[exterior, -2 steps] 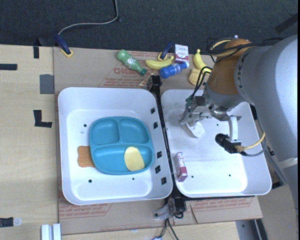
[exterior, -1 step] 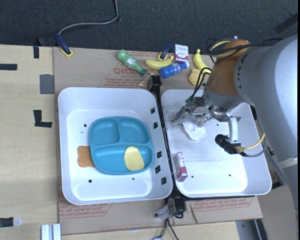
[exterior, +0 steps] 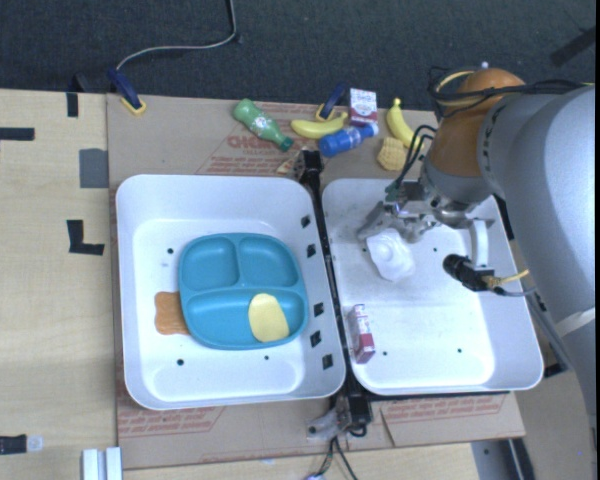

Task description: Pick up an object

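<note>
In the near part of my right bin (exterior: 500, 363) lies a small pink-and-white packet (exterior: 361, 332), tight against the left wall; lying flat in that corner, it looks awkward for my fingers to get around. Across the divider, the left bin (exterior: 145, 268) holds a blue sectioned plate (exterior: 230, 273) with a yellow piece (exterior: 268, 317) resting in its near right compartment, and a tan slab (exterior: 167, 313) pokes out from under the plate's left edge. I judge these are simply scattered for random picks, not arranged.

Farther in, toward the middle of the right bin, sits a white lumpy object (exterior: 389, 254), the thing I am going for. My gripper (exterior: 408, 218) is down low just beyond it, right at its far edge, so close that I cannot tell whether I touch it. The object lies on the near, left side of my fingertips, not plainly between them, so I do not claim a hold. Whether I am clenched or released I cannot tell; my wrist blocks that. I approach from above so the bin walls stay clear.

Beyond the bins, on the cardboard, lie a green bottle (exterior: 261, 125), two bananas (exterior: 318, 126) and a blue item (exterior: 341, 141), well apart from me.
</note>
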Motion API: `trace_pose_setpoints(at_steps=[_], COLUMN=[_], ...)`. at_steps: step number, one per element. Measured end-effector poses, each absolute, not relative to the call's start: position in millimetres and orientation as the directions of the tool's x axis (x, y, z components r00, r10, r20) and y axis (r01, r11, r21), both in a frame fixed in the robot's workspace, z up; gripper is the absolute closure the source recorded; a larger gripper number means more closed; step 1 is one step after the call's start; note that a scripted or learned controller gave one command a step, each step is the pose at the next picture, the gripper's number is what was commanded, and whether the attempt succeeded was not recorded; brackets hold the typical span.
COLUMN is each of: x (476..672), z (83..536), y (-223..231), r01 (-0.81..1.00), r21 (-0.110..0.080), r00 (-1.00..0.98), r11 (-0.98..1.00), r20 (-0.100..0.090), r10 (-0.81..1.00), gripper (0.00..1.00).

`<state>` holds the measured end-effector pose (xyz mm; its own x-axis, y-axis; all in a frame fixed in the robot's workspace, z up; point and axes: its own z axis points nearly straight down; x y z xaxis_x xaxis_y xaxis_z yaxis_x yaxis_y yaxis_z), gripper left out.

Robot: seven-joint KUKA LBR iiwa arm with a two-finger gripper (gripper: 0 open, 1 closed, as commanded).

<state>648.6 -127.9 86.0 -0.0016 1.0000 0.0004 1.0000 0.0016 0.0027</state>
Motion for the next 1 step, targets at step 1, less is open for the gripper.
trace_pose_setpoints(at_steps=[1], x=[649.0], z=[96.1], y=[-127.7], r01=[1.0], r21=[0.004], r00=[-0.003], r11=[0.003], r20=[-0.001], r10=[1.0], gripper=[1.0])
